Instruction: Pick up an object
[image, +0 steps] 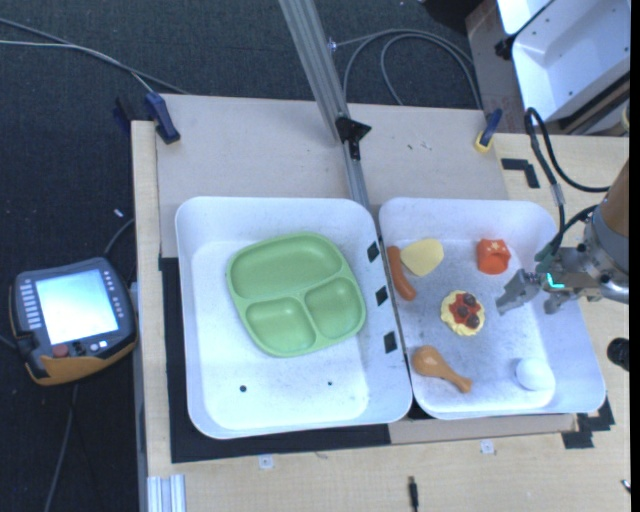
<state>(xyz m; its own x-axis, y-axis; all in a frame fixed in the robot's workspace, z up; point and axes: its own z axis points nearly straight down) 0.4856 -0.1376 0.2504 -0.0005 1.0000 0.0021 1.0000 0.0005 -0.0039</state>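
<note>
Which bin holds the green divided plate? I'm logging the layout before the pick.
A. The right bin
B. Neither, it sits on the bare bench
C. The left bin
C: the green divided plate lies in the left bin, apart from the toy foods in the right bin.

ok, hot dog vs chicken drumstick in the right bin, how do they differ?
The hot dog is reddish-orange and an even, slim rod; the chicken drumstick is tan-brown, with a fat end tapering to a thin one. The hot dog lies against the bin's left wall near the top; the drumstick lies lower, near the front edge. Both are toy foods lying flat in the right bin, apart from the gripper.
</note>
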